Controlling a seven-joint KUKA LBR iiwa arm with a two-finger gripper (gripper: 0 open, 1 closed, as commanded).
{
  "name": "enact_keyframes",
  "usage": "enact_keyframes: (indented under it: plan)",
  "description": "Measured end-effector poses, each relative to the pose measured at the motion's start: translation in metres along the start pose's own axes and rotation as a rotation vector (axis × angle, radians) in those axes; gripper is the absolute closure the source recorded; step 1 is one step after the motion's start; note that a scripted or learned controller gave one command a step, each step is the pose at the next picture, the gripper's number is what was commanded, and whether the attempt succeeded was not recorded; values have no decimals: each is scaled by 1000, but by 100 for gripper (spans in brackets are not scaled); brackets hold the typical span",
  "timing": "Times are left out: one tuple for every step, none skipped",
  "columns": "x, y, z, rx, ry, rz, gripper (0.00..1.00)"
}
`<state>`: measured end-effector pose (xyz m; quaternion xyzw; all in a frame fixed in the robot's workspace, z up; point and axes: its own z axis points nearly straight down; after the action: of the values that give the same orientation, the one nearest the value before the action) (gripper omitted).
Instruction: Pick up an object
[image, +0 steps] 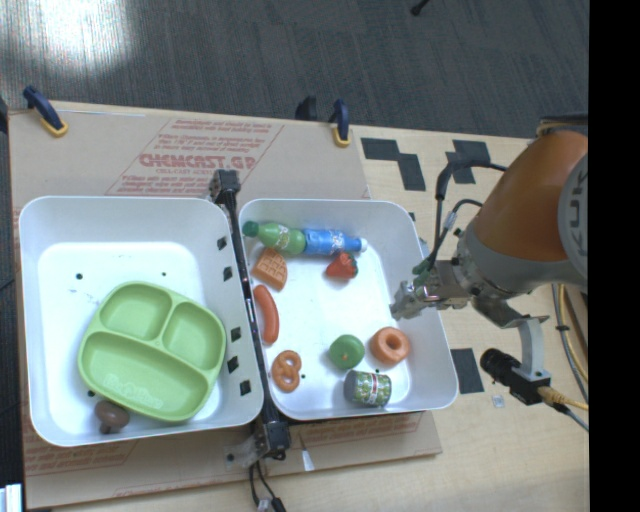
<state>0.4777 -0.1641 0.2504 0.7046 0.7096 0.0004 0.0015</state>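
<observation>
**Q:** Progress on the pick?

**A:** Not complete, by judgement. Nothing visible in the gripper (413, 299). Open or closed: cannot tell. Located above the 3 o'clock rim of the right bin (318, 322), clear of all contents.

**Q:** Candidate objects?

**A:** All resting on the bin floor. Nearest: donut (389, 346), at 7 o'clock from the gripper. Beyond it, green apple (347, 351) and can (368, 388), toward 6 o'clock of the bin. Strawberry (342, 266) and bottle (300, 240) near 12 o'clock. Sausage (267, 313) and pretzel (286, 369) along the 9 o'clock wall.

**Q:** Remaining steps?

**A:** Probably all of them: move over one object, descend, close, lift. Recommended target: donut, being closest and lying apart from its neighbours.
</observation>
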Motion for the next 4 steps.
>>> enact_keyframes:
  plan:
    - [-11, -1, 19, 6, 2, 0, 100]
    - [-20, 52, 2, 3, 2, 2, 100]
    - [18, 26, 7, 4, 1, -1, 100]
    - [34, 72, 47, 5, 1, -1, 100]
